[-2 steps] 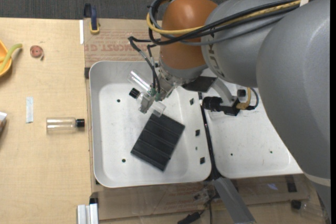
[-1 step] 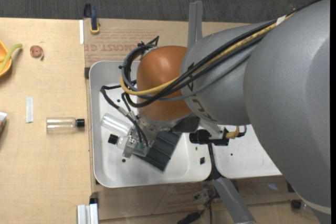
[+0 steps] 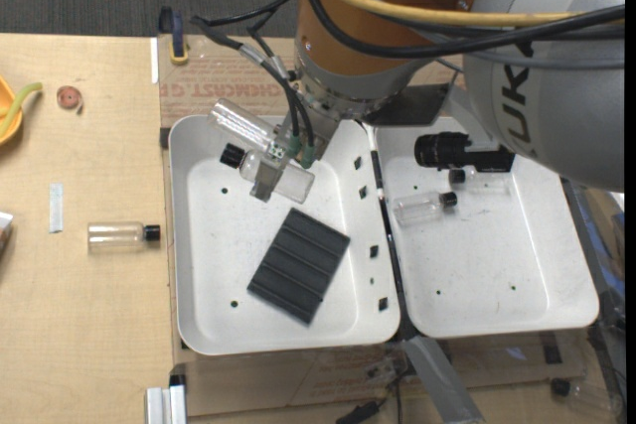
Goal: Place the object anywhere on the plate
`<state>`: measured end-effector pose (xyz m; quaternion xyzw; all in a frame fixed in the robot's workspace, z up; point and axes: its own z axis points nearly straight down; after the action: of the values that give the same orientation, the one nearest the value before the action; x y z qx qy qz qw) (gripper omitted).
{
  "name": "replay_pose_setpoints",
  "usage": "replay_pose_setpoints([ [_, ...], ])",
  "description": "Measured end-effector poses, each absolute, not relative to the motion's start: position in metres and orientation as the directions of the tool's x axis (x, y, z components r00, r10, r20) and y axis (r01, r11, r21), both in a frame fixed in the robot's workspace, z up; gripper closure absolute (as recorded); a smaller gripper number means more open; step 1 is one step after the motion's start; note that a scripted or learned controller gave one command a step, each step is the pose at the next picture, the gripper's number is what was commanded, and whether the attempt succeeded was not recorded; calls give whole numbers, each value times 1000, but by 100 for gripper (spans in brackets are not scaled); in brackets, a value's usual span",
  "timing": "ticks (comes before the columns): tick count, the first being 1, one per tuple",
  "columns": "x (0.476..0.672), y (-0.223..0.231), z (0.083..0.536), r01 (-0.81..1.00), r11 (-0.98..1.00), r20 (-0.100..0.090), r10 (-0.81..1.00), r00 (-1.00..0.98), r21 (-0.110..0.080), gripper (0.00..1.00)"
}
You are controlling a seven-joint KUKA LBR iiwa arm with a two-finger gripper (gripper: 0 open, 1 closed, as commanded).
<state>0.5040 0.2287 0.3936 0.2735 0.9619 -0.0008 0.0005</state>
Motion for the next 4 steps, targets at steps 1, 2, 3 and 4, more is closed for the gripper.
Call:
replay_pose_setpoints([
  [1, 478, 228, 270, 494, 869, 1, 494, -869, -3, 100],
  [2, 477, 227, 90, 531, 847, 2, 531, -847, -4, 100],
  [3, 477, 227, 91, 797, 604, 0, 797, -604, -3, 100],
  [4, 533, 204, 216, 833, 553, -2, 833, -553, -3, 100],
])
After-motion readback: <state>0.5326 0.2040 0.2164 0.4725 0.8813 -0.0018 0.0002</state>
